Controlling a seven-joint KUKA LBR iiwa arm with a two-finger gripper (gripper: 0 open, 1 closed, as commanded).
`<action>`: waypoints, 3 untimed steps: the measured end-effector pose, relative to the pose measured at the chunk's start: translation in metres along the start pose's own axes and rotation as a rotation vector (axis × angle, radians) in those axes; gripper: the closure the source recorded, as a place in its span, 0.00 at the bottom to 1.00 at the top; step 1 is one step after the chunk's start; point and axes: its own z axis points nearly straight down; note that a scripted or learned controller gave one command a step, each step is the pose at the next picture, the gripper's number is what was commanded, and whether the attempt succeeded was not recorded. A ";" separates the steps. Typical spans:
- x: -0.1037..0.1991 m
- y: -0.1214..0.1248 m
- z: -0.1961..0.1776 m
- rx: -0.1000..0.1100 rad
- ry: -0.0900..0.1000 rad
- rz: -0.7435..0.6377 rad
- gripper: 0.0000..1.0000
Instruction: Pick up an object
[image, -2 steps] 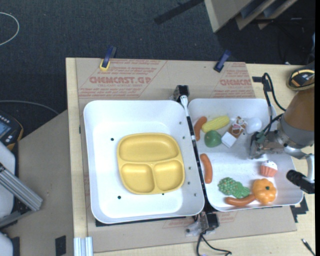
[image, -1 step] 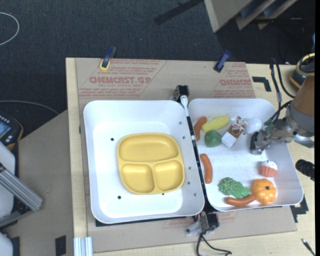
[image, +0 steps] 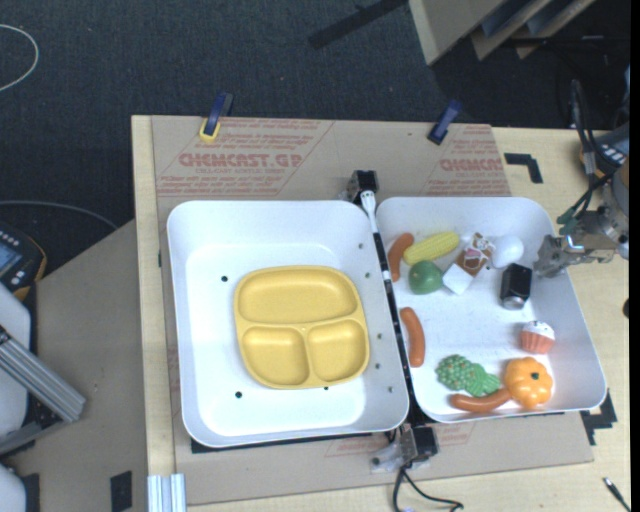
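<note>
jaws: honestly couldn't tell, my gripper (image: 556, 252) sat at the right bin's (image: 575, 330) rim
target: black can (image: 516, 284) was nearest, so descend centered

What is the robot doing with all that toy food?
It is trying to pick one thing up. Its gripper is at the right bin's right edge, close to a black can, and it holds nothing yet. That bin has the toy food: corn, a green pepper, sausages, broccoli, a pumpkin and a cupcake. The left bin has a yellow tray.
</note>
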 end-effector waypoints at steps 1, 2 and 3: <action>0.000 0.001 0.001 0.005 0.002 0.000 1.00; 0.058 0.008 -0.006 0.008 0.006 -0.005 1.00; 0.106 -0.001 0.002 0.012 0.008 -0.004 1.00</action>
